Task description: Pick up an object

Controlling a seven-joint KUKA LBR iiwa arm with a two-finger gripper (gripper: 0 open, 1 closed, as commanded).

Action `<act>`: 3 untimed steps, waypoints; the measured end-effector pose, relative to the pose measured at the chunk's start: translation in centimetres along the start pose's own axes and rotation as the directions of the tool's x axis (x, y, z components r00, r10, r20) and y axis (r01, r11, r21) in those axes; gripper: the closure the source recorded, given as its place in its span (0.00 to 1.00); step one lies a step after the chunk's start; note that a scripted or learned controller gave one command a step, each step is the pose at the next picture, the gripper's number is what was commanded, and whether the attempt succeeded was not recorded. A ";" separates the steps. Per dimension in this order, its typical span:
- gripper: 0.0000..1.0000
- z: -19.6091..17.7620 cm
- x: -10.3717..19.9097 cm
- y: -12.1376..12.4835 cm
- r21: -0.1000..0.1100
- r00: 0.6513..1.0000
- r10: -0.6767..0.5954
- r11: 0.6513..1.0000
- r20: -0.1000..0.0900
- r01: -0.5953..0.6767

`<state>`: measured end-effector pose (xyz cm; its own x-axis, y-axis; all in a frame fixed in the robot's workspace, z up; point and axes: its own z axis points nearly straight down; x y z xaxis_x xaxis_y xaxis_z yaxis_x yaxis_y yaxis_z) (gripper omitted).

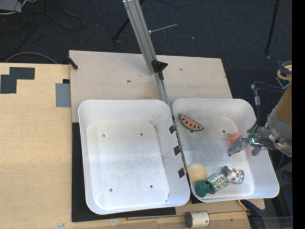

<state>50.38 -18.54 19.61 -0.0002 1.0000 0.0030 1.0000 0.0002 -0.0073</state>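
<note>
Over the right bin's right side, the claw (pixel 242 144) hangs just beside a small red-orange object (pixel 235 137).

Whether the claw grips that object or merely stands next to it cannot be told, and its state is unclear at this size. The arm (pixel 282 123) reaches in over the right bin (pixel 248 106) from the right edge. Nearer the front wall of the same bin lie a small printed can (pixel 233 174) and a green-striped can (pixel 217 181), touching end to end, with a dark green lump (pixel 203 189) and a tan ball (pixel 197 171) just beside them. A watermelon slice toy (pixel 191 123) rests near the back left corner. The left bin (pixel 95 113) sits alongside.
</note>
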 end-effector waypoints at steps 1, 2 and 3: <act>0.00 -0.2 -0.1 0.1 -0.005 1.000 0.002 1.000 0.002 -0.002; 0.00 4.1 -0.1 0.1 0.000 1.000 0.001 1.000 0.000 -0.001; 0.00 8.6 -0.4 0.4 0.000 1.000 0.001 1.000 0.000 -0.001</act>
<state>50.67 -18.93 10.99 0.0010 1.0000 0.0030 1.0000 -0.0010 -0.0074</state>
